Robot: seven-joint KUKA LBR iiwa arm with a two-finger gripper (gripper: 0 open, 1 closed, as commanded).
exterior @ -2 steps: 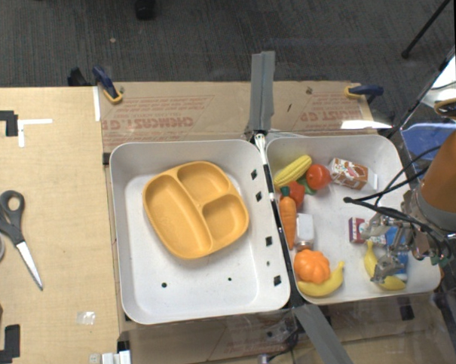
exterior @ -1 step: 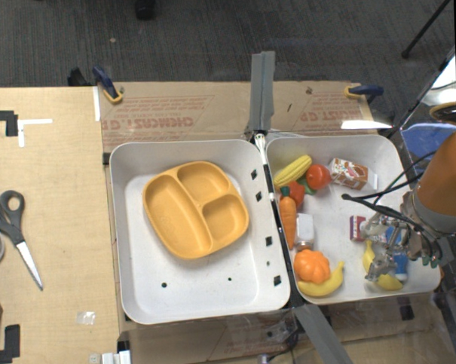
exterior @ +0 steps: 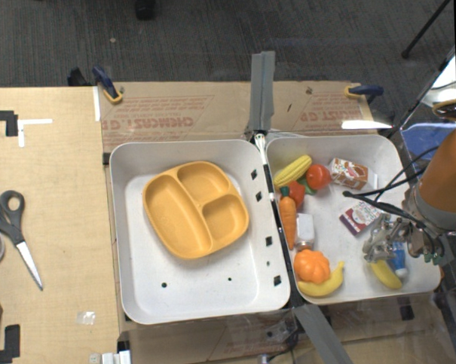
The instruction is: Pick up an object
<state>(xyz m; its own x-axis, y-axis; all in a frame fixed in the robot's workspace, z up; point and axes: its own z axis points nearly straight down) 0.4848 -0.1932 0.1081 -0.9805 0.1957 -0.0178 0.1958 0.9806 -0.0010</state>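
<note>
Yellow plastic is the material nearest the gripper [exterior: 383,246]: a small banana [exterior: 386,275] lies on the floor of the right bin [exterior: 326,141], near its front right corner, with a blue-and-white item [exterior: 398,258] touching its upper side. You cannot tell from this view how the claw is set, because cables and metal parts blur together at the tool end, and nothing is visibly held.

Expect the banana to be light, rigid and smooth, so it may skid on the bin floor. Take hold across its middle, at right angles to its curve.

Other candidates sit in the same bin: a second banana [exterior: 323,285] touching an orange pumpkin-shaped toy [exterior: 311,264], a carrot [exterior: 288,218], a tomato [exterior: 317,176], a corn cob [exterior: 292,170] and two small packets [exterior: 348,173].

Note the surface: glossy white plastic with low walls. Room is tight near the front right corner; the wall may block one finger. The left bin [exterior: 142,294] holds an orange divided plate [exterior: 194,209].
</note>
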